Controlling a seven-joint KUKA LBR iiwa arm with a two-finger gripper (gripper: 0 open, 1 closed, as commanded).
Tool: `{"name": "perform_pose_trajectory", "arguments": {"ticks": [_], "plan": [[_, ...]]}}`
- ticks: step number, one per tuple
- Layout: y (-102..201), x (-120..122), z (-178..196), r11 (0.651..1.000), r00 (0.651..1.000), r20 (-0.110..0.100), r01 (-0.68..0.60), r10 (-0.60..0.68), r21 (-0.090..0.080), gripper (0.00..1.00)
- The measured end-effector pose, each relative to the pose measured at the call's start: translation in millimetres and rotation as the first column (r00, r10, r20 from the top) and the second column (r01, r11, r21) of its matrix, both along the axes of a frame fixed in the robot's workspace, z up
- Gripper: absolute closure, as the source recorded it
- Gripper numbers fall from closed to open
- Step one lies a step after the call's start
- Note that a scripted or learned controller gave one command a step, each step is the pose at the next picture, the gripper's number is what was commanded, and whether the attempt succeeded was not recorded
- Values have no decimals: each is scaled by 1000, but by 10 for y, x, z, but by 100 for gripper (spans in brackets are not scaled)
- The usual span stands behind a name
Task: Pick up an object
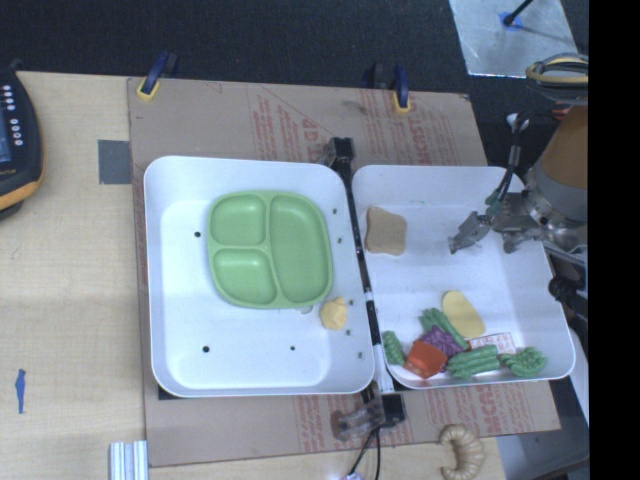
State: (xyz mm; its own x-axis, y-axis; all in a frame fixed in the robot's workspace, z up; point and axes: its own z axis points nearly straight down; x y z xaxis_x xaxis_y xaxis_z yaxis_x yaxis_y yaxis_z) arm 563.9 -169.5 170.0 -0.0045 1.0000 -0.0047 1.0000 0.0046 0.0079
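The tan bread slice (pixel 385 231) lies alone at the left side of the right bin (pixel 430 183), near the divide, well apart from the toy pile (pixel 455 346) heaped in the near corner. The gripper (pixel 487 230) hovers over bare floor to its right, fingers spread, gripping nothing. This looks like the approach step; next it probably needs to travel left and descend. Open floor surrounds the slice, though the bin wall sits close behind.
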Motion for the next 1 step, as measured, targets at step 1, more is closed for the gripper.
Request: {"name": "perform_pose_trajectory", "arguments": {"ticks": [1], "plan": [[399, -647, -508, 1000, 1000, -18, 2, -2, 9, 0]]}}
